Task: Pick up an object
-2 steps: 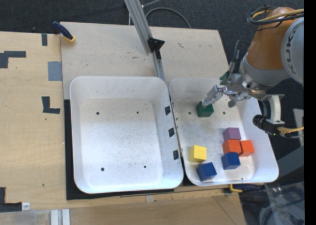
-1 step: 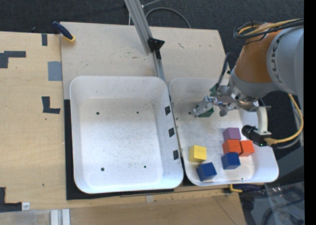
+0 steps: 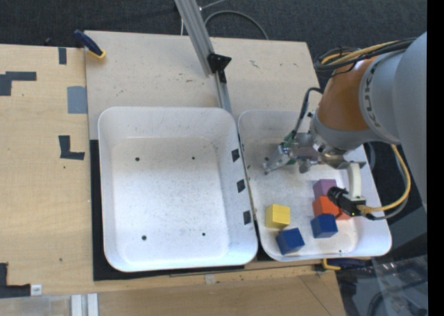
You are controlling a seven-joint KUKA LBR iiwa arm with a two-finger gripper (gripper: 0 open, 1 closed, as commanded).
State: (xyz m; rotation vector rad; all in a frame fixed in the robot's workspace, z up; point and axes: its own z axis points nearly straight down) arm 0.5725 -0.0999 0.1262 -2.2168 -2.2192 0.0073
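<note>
Nearest the camera, at the right, looms the grey arm (image 3: 399,93) with its orange band (image 3: 343,103), reaching over the right bin (image 3: 260,134). Beside that bin sits the larger left bin (image 3: 118,127), its white floor speckled with dark dots. Both rest on a pale bench (image 3: 139,65), where a slanted metal rail (image 3: 191,13) runs down toward the bins.

Below the band, the gripper (image 3: 277,162) hangs low over the upper part of the right bin; its fingers are too small and blurred to tell whether they stand wide or narrow, and nothing can be seen between them.

Well apart from the gripper, near the front of the right bin, lie the blocks: a purple block (image 3: 324,188), an orange block (image 3: 324,206) just below it, a blue block (image 3: 324,226), a yellow block (image 3: 279,215) and another blue block (image 3: 290,240).
</note>
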